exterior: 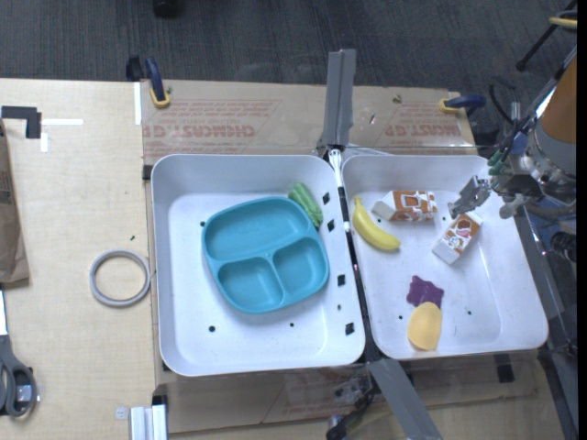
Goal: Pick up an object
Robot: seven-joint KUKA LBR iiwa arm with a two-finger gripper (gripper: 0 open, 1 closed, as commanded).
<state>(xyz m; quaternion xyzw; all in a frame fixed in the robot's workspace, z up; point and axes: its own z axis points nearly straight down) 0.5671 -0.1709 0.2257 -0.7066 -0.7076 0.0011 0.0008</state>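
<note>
A single fixed camera looks down at a slant from above the desk [73, 200], far enough back to take in both white bins [174, 273] side by side, with dark floor beyond and the arm [559, 126] entering from the right.

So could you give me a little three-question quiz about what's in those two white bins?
1. True or false: the banana lies in the right bin.
2. Which bin holds the blue divided plate?
3. The gripper is nearest to: A) the small carton, B) the yellow lemon-like piece, C) the purple piece.

Key: 1 true; 2 the left bin; 3 A.
</note>
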